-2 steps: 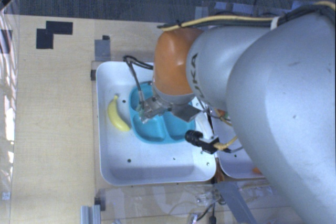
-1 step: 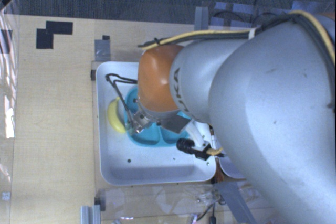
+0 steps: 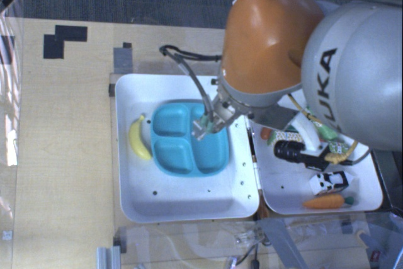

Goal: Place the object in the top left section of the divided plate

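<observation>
A blue divided plate [image 3: 182,154] lies in the left white bin [image 3: 176,205], with two small sections at its far side and larger ones nearer. My gripper [image 3: 204,127] hangs low over the plate's right part, near the ridge between the sections. The arm's orange band and grey body cover the space above and to the right of it. Whether anything sits between the fingertips is too blurred to tell. A yellow banana [image 3: 138,138] lies on the bin floor just left of the plate, touching its edge.
The right bin [image 3: 286,201] holds an orange carrot [image 3: 324,201] at its near edge, a black-and-white object [image 3: 330,181] above it, and small green [image 3: 325,131] and red [image 3: 266,133] items partly hidden under the arm.
</observation>
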`<state>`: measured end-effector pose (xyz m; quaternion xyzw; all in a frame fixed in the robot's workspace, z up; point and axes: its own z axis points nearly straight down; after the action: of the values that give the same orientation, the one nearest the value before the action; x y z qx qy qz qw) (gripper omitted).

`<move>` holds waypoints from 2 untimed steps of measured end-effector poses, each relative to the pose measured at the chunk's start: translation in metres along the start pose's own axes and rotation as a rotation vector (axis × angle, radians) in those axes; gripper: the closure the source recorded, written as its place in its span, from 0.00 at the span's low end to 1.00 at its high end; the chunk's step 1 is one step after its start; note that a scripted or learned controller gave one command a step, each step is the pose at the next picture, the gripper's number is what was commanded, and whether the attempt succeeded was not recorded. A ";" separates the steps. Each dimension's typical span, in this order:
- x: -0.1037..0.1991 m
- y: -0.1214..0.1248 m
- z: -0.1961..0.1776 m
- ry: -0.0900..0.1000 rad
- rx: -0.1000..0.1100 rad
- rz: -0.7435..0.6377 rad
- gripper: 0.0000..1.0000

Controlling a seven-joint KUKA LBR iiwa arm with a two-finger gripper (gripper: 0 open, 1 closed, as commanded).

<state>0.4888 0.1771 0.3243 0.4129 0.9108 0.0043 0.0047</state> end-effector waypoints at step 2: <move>-0.068 -0.062 0.138 0.002 0.004 -0.396 1.00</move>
<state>0.4887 0.0850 0.1857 0.2259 0.9742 0.0018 0.0036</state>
